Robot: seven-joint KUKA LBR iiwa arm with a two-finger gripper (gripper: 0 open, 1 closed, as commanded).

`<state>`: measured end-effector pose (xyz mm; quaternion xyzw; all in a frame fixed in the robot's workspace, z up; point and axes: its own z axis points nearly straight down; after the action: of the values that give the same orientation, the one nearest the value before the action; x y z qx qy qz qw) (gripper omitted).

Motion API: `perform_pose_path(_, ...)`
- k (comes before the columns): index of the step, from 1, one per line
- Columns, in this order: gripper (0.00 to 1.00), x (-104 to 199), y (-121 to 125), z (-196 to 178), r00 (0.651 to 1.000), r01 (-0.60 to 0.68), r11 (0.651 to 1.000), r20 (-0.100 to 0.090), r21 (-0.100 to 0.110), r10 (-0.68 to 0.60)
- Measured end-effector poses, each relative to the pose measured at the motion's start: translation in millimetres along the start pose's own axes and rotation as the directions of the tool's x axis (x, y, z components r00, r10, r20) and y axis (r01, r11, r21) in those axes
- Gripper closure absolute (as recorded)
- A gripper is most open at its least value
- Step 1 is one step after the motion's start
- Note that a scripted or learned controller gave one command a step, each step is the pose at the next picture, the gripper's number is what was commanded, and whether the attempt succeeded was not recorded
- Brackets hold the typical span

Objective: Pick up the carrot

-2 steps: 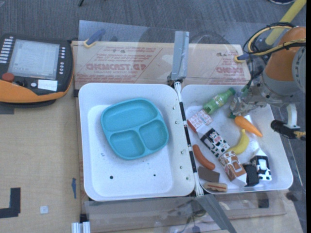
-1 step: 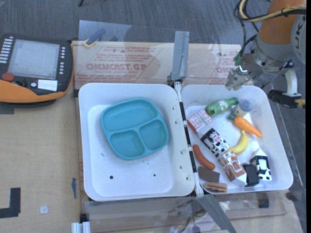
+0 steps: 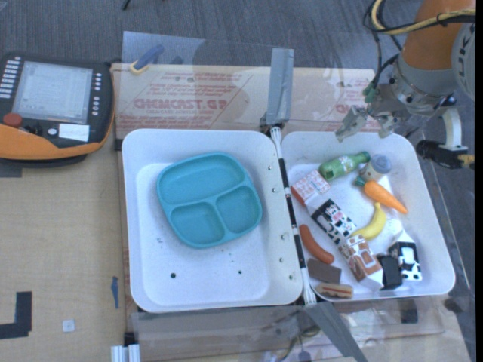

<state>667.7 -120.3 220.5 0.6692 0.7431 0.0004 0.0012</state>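
— How far along is the carrot job?

— Barely begun, I judge. The carrot (image 3: 385, 195) lies in the right bin (image 3: 432, 194), toward its far right side, just beside the banana (image 3: 373, 222) and near the green bottle (image 3: 343, 164).

— And your gripper?

— My gripper (image 3: 370, 121) hovers over the bin's far rim, apart from the carrot and holding nothing. Its fingers look spread, one to each side.

— What's left?

— Everything: move over the carrot, come down, close on it, lift.

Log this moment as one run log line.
gripper: open, above right bin's far edge | carrot: lying in right bin, ungrasped | phase: approach
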Motion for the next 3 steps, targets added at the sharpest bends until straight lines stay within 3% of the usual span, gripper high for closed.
perform_pose_path(1, 0.0, -48, -73, 108, 0.999, -0.045, 0.999, 0.0, 0.003, 0.045)
perform_pose_path(2, 1.0, -48, -71, 96, 0.999, -0.045, 0.999, 0.001, -0.002, 0.045)
perform_pose_path(3, 0.0, -48, -71, 96, 0.999, -0.045, 0.999, 0.001, -0.001, 0.045)
